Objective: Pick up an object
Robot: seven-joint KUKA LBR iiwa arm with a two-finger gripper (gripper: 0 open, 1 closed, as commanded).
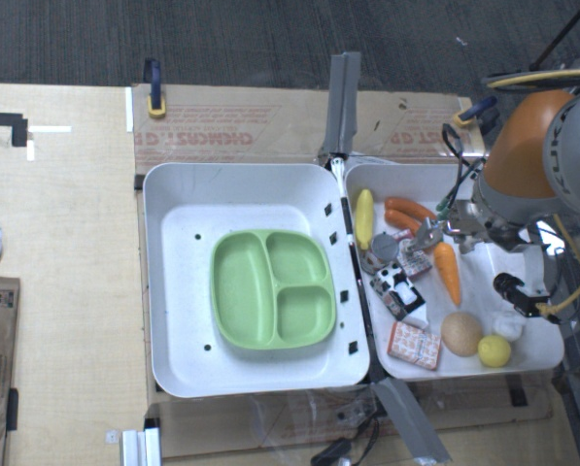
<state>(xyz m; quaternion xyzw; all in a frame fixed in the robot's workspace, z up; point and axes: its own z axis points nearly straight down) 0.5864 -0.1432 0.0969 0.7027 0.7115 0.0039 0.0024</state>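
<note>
The right bin holds several objects. A yellow banana lies by its left wall, with two orange sausage-like pieces beside it. An orange carrot lies mid-bin. Toward the front are a grey round piece, a black-and-white item, a red-and-white packet, a tan egg-shaped object and a yellow lemon. My gripper hangs low over the bin's middle, just left of the carrot's top and below the orange pieces. I see nothing clearly held in it.
The left bin holds a green divided plate. A grey divider post rises between the bins at the back. The arm's orange band and cables sit over the right bin's far right side.
</note>
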